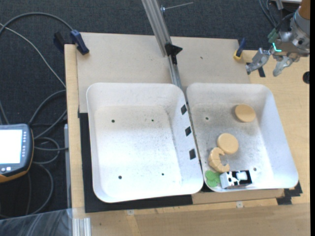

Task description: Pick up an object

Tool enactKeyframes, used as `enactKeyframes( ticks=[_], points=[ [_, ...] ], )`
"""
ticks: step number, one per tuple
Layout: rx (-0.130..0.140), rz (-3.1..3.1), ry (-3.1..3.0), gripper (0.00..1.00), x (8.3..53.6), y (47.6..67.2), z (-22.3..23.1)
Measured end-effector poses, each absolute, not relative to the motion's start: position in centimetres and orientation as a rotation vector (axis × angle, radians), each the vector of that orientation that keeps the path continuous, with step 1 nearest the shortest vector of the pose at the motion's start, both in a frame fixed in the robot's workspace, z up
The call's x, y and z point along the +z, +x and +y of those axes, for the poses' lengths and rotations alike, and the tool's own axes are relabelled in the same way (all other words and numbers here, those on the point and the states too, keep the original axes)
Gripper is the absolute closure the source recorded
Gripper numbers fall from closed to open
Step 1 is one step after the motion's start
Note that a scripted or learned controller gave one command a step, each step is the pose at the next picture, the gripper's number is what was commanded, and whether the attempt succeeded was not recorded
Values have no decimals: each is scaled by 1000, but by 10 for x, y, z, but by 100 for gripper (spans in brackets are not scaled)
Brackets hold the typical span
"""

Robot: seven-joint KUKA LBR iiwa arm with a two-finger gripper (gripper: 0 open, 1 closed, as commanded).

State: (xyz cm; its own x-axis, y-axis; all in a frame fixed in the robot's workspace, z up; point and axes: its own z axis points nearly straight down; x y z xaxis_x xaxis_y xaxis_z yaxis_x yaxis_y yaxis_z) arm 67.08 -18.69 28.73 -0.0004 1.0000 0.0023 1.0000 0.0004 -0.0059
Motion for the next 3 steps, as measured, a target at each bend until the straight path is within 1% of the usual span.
enactKeyframes(
  ticks=[1, 2, 3],
  points=[
    [2, -2223, -2218, 0, 291, 671, -187],
    [5, -2220, -2216, 0, 248, 672, -181],
    [7, -2217, -2215, 0, 185, 668, -177]
  ],
)
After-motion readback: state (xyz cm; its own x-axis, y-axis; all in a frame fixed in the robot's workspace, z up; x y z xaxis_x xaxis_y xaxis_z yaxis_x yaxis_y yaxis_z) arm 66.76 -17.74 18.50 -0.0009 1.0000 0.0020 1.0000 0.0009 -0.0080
